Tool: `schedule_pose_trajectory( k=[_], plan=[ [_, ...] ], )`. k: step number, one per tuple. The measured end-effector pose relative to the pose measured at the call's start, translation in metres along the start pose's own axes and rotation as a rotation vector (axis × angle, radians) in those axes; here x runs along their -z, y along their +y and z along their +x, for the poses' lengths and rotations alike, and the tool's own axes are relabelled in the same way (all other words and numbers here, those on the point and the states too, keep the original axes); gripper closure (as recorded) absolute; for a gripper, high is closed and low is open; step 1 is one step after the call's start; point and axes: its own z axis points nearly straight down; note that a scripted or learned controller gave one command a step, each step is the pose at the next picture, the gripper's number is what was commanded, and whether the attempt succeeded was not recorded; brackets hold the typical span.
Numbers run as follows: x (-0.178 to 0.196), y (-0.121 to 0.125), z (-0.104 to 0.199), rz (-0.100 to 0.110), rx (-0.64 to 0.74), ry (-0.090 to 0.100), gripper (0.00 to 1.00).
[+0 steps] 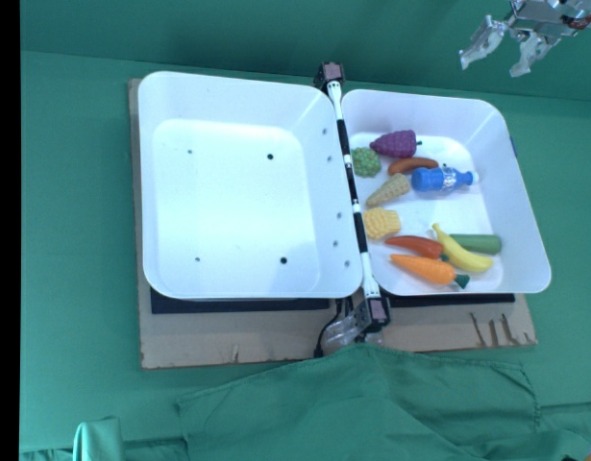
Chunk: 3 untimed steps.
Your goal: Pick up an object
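The gripper (pixel 506 54) hangs high at the upper right, above the far rim of the right bin (pixel 526 248), its jaws spread apart with nothing between them. The toy foods lie well below it, crowded in that bin: purple grapes (pixel 395 143), a blue bottle (pixel 441 179), corn (pixel 388 190), a banana (pixel 460 252), a carrot (pixel 425 270). Open floor remains along the bin's right wall. The left bin (pixel 237 185) offers wide bare floor. The bottle's label looks too small to read. Cardboard (pixel 276 339) edges the green worktop (pixel 74 209).
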Motion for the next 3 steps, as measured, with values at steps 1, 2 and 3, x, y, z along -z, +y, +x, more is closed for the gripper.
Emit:
schedule_pose_trajectory(
  k=[1,2,3],
  plan=[
    [-0.027,-0.003,-0.001,0.009,-0.003,0.003,0.0],
    [-0.05,-0.003,0.0,0.009,-0.003,0.003,0.0],
    [-0.089,-0.003,0.0,0.01,-0.004,0.003,0.0]
  ],
)
